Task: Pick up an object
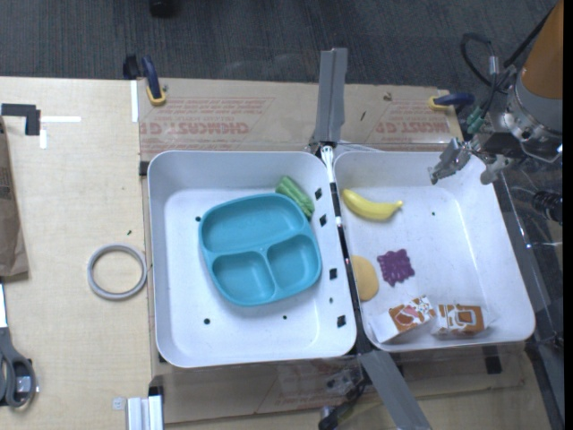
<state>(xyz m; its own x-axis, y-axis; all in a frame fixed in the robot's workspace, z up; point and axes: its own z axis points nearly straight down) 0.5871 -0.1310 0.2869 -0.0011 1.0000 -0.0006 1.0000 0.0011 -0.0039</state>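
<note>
My gripper (pixel 467 165) hangs over the far right corner of the right bin (pixel 501 240), its two fingers spread open with nothing between them. Below and left of it in that bin lies a yellow banana (pixel 372 206). Nearer the front are a purple bunch of grapes (pixel 395 266), a round orange-tan piece (pixel 363 277) against the left wall, and a small red and white carton (pixel 436 318) lying on its side. The left bin (pixel 170 240) holds a blue divided plate (pixel 260 247) with a green item (pixel 295 195) at its far edge.
A grey divider bar (pixel 330 97) runs between the bins at the back. A tape ring (pixel 117 270) and scissors (pixel 13 376) lie on the wooden bench to the left. Cables and the arm's orange band (pixel 546 61) crowd the upper right.
</note>
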